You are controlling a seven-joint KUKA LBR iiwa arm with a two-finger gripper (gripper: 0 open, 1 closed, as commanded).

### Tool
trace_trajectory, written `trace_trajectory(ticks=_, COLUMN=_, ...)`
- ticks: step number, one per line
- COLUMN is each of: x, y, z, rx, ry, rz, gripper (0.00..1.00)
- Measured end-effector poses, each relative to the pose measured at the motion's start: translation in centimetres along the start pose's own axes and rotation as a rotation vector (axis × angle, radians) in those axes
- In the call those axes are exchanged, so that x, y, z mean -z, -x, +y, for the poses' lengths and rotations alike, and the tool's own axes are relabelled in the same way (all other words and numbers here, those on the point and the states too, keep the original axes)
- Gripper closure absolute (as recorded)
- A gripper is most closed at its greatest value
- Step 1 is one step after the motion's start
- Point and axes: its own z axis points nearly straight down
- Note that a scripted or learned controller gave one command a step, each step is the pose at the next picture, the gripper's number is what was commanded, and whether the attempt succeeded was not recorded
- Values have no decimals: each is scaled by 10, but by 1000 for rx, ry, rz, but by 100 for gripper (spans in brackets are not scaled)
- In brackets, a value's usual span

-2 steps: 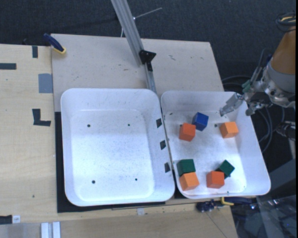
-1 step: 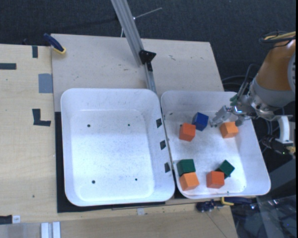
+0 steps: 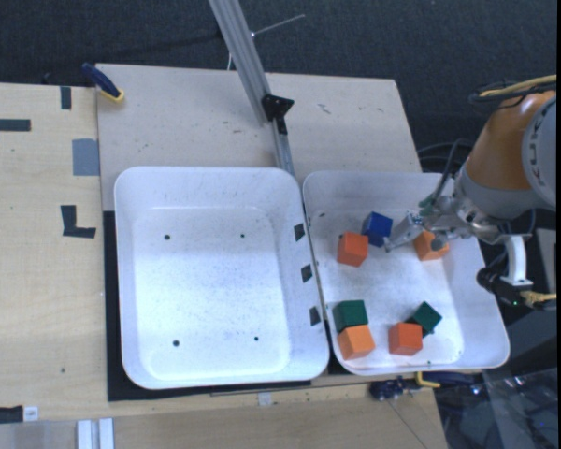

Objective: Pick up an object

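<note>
One orange cube [image 3: 431,245] touching tool [image 3: 419,231]; tool's grip state unclear.

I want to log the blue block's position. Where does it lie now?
The blue block lies in the right bin, in its upper middle part, just right of an orange block and left of the gripper.

Robotics lab bench. Plywood top [image 3: 215,110] with tape marks, two white bins [image 3: 131,195], toy blocks [image 3: 352,249], robot arm [image 3: 510,157].

Single fixed overhead camera, slanted down on both bins [image 3: 304,195].
</note>
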Motion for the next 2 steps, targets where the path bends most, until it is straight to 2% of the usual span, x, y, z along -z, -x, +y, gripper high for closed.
trace_trajectory(ticks=1, x=13, y=0, z=1, rx=2, ry=4, rz=0, gripper=100)
trace_trajectory(ticks=2, x=75, y=-1, z=-3, rx=0, ry=11, rz=-2, gripper=100)
